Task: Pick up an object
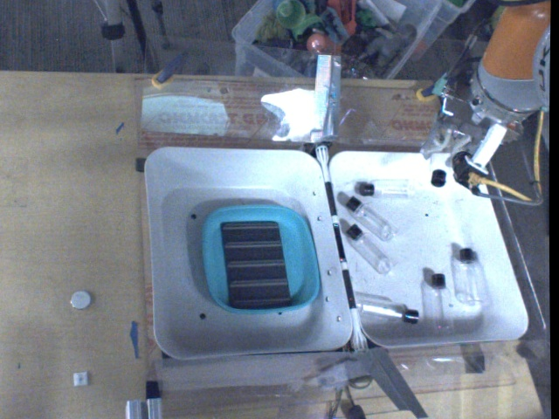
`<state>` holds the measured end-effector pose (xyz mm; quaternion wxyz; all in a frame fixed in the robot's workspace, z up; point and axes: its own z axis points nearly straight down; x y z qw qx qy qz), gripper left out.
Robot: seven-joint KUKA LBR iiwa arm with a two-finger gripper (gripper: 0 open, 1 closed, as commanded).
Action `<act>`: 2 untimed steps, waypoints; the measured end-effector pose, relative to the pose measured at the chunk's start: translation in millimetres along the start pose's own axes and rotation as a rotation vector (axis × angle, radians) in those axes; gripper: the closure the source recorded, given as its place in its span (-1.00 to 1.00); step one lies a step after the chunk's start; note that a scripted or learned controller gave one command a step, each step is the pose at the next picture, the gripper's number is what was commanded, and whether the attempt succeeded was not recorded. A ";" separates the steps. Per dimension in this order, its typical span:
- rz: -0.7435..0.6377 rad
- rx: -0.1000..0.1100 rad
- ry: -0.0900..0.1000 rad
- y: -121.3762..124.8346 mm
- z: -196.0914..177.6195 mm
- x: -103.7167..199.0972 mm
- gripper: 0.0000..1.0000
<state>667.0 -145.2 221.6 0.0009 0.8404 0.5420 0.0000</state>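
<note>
The gripper, finger state impossible to tell, hangs at the right bin's upper-right corner, apparently lining up on a nearby vial.

A single fixed camera is looking down at a slant from above the bench, taking in both white bins at mid-frame from moderate range, with the arm entering at the upper right of the frame.

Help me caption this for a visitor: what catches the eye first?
A bright blue tray with a dark ribbed insert sits in the left bin. Small clear vials with black caps lie scattered in the right bin, and the arm's orange band stands out above its far corner.
</note>
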 end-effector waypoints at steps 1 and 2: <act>-0.002 -0.003 -0.001 0.5 -10.2 1.0 1.00; -0.003 -0.006 -0.002 1.2 -20.5 1.5 1.00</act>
